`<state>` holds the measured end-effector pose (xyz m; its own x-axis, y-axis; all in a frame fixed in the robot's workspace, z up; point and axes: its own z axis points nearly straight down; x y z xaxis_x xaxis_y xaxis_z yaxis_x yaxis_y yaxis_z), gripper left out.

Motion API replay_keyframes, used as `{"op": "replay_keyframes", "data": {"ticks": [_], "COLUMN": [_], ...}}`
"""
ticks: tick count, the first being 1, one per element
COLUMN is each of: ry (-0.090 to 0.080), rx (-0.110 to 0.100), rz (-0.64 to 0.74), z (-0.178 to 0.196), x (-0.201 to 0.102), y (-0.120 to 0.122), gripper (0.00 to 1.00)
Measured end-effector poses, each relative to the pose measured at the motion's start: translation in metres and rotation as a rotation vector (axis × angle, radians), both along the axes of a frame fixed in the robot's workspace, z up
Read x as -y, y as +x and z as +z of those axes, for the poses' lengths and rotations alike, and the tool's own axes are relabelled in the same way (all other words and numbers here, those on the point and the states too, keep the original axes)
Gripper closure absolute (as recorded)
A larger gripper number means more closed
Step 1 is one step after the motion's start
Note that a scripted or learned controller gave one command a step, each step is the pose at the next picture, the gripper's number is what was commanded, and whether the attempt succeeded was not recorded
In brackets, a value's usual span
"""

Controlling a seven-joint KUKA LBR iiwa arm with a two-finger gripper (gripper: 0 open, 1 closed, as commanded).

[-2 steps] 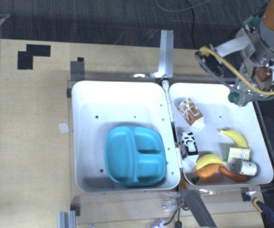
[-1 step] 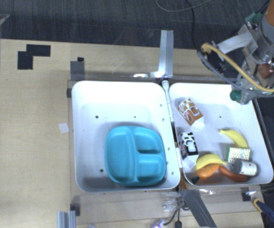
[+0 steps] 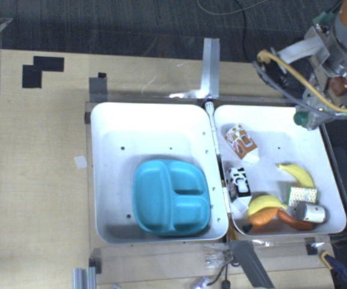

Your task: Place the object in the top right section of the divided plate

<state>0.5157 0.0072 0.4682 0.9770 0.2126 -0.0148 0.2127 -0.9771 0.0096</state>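
Note:
A blue divided plate (image 3: 172, 196) lies in the left white bin (image 3: 110, 161), with one long section on its left and two smaller ones on its right. The right bin (image 3: 281, 140) holds a brown-and-white carton (image 3: 241, 142), a small banana (image 3: 297, 174), a black-and-white item (image 3: 239, 182), a larger yellow fruit (image 3: 264, 205), an orange-red carrot-like piece (image 3: 281, 220), a patterned yellow-green block (image 3: 302, 195) and a grey cylinder (image 3: 310, 212). My gripper (image 3: 305, 117) hangs over the right bin's far right corner, apart from all of them.
The arm's grey wrist with yellow hoses (image 3: 317, 71) reaches in at the upper right. A metal divider post (image 3: 211, 65) stands behind the seam between the bins. Wooden bench surface (image 3: 35, 173) lies left of the bins.

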Motion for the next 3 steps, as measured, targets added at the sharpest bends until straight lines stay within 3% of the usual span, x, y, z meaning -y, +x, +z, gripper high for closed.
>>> {"op": "replay_keyframes", "data": {"ticks": [2,3], "ry": [-0.003,0.010], "rx": [-0.004,0.011], "rz": [0.006,-0.012], "z": [0.017,-0.035], "x": [-0.001,-0.064], "y": [0.002,-0.029], "gripper": [1.00,1.00]}}
